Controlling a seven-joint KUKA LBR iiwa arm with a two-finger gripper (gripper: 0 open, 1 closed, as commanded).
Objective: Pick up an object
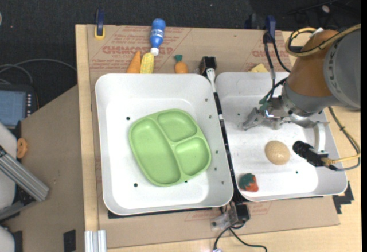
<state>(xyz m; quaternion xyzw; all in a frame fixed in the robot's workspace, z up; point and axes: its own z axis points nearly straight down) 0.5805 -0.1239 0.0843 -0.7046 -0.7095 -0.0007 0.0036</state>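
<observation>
Your gripper [252,121] sits low in the right bin [241,85], toward its upper left, with its two fingers spread apart and nothing between them. At about four o'clock from it, apart from the fingertips, lies a tan egg-shaped object [277,152]. At six o'clock, near the bin's front edge, rests a small red-and-green toy [248,182]. At nine o'clock, in the left bin [112,130], you see a green divided plate [169,147].
</observation>
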